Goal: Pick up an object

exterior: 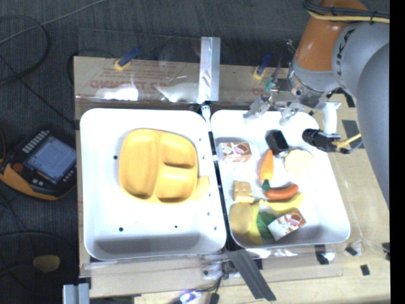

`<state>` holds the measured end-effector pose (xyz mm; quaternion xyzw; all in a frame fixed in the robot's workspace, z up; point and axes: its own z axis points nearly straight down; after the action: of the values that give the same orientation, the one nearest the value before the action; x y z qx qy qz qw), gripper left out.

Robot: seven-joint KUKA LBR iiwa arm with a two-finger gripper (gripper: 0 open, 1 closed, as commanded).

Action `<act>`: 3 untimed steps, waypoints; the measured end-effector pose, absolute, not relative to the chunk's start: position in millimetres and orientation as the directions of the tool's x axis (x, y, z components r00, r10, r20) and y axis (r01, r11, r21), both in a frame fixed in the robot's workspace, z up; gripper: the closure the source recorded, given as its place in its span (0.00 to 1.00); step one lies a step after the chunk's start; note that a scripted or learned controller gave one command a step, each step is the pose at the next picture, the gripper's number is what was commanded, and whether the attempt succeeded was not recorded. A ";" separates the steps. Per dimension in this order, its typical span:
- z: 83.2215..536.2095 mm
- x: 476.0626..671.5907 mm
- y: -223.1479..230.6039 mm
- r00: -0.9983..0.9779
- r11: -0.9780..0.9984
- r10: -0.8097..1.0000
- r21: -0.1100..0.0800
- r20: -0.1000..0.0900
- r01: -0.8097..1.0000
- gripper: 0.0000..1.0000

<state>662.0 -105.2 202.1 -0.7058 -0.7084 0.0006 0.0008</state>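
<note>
My gripper (271,111) hangs above the far rim of the right bin (338,214), its fingers (255,110) spread open with nothing between them. Just below it in the bin lie a black block (276,141), an orange carrot (266,165) and a cream disc (299,163). A small printed carton (234,151) sits to the left of these. Nearer the front are a red sausage (280,192), a tan cube (242,190), a yellow-green fruit (243,220) and a second printed packet (288,223).
The left bin (101,233) holds a yellow divided tray (158,164). A metal divider post (209,62) stands behind the bins. A handheld pendant (44,163) lies on the floor at the left. The arm's orange band (319,40) is at the upper right.
</note>
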 end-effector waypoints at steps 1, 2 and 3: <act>98.0 668.0 -152.5 0.005 -0.005 1.000 0.000 -0.005 1.000 0.00; 89.2 611.1 -177.5 -0.159 0.159 0.987 0.008 -0.005 0.987 0.00; 89.4 623.7 -142.4 -0.320 0.320 0.947 0.008 -0.009 0.947 0.00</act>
<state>623.7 -142.4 89.4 -0.5831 -0.8123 -0.0006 -0.0061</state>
